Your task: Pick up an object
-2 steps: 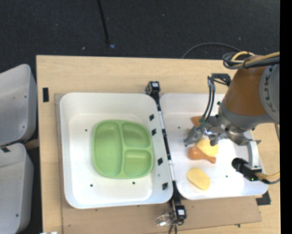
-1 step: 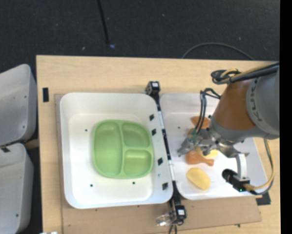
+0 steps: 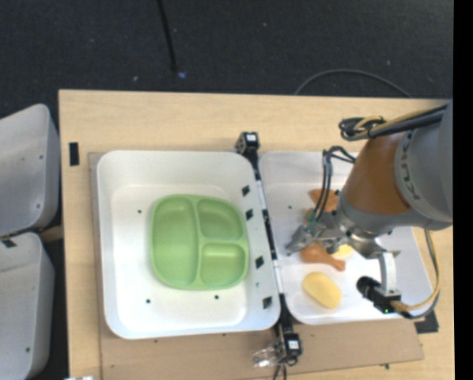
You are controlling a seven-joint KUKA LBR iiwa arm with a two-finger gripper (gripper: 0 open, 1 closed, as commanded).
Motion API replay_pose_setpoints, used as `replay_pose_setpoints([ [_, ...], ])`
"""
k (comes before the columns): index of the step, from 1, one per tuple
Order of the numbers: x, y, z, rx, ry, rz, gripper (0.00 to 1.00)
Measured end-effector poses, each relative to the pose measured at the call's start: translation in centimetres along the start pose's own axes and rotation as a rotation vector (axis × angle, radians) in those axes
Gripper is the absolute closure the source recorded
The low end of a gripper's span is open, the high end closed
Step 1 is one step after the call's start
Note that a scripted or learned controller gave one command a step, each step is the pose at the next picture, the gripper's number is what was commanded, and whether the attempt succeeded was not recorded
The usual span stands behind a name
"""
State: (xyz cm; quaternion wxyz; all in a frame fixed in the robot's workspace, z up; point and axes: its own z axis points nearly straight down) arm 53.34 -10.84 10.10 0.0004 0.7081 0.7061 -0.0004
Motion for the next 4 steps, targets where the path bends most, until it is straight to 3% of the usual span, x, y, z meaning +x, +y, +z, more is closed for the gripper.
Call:
replay_pose_setpoints([
  [1,-0.1,0.0,-1.1,-0.002,0.001,0.008,1.0],
  [4,0.7,0.7,-15.7,-0.007,0.0,-0.007,1.0],
])
